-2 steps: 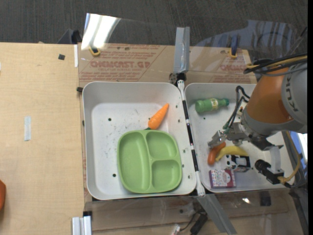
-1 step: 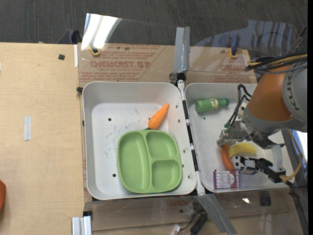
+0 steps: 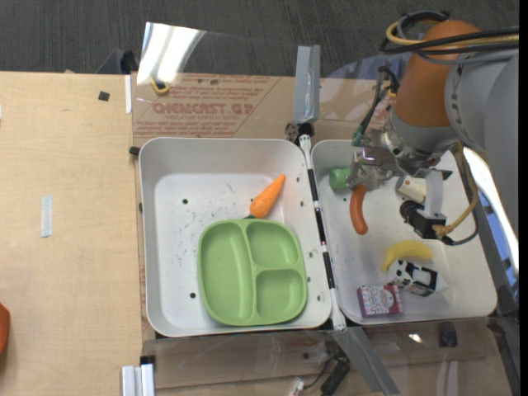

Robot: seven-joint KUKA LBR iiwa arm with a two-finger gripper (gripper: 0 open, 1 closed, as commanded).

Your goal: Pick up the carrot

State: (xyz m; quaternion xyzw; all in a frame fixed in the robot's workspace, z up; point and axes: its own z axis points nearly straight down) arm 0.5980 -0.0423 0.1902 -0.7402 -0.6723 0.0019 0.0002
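Note:
The orange carrot lies tilted in the left bin, near its right wall and just above the green divided plate. My gripper is over the upper left part of the right bin, well to the right of the carrot and across the wall between the bins. Directly under the gripper is a red sausage, its upper end meeting the gripper. Whether it is gripped is unclear from this angle.
In the right bin there are a green item beside the gripper, a banana, a black-and-white object and a pink box. Cardboard lies behind the bins, and a wooden bench top is on the left.

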